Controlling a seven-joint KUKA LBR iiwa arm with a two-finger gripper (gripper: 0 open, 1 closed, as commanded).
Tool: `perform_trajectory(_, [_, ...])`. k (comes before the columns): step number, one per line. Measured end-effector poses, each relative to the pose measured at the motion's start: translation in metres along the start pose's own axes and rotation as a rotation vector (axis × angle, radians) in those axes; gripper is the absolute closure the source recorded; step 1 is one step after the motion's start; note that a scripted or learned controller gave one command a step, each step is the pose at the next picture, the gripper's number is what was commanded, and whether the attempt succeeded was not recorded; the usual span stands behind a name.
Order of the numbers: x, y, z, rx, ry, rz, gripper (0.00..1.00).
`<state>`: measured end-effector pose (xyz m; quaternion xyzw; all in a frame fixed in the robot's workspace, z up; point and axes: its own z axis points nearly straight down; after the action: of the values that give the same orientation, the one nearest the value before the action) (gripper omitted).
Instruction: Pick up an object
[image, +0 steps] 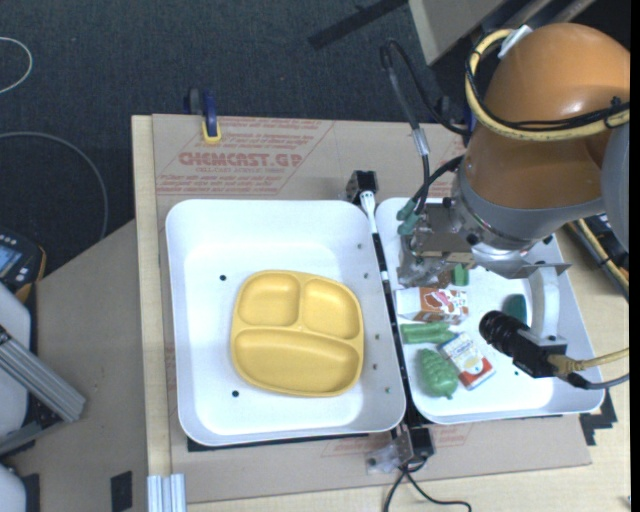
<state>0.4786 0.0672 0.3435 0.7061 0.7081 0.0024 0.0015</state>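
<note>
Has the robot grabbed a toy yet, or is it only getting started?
Nothing looks picked up yet. The yellow divided plate sits in the left bin, and the small toys, like the green one and the red-and-white packet, lie in the right bin. The gripper is low over that bin's far end, with no toy seen in it. Grabbing and lifting are left.

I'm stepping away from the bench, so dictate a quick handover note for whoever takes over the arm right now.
Gripper: low over the far-left corner of the right white bin; its grip state can't be judged.
Things: small red-and-white packet, green bean-shaped piece, bumpy green toy and red-and-white carton lie in that bin. Yellow divided plastic plate sits in the left white bin.
Done: nothing visibly lifted.
Left: grasp and raise one object.
</note>
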Motion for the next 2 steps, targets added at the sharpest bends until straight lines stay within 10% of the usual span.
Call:
perform_trajectory(1, [0.069, 0.002, -0.104, -0.009, 0.004, -0.006, 1.0])
perform_trajectory(2, [0.036, -0.001, 0.041, 0.021, -0.006, 0.008, 1.0])
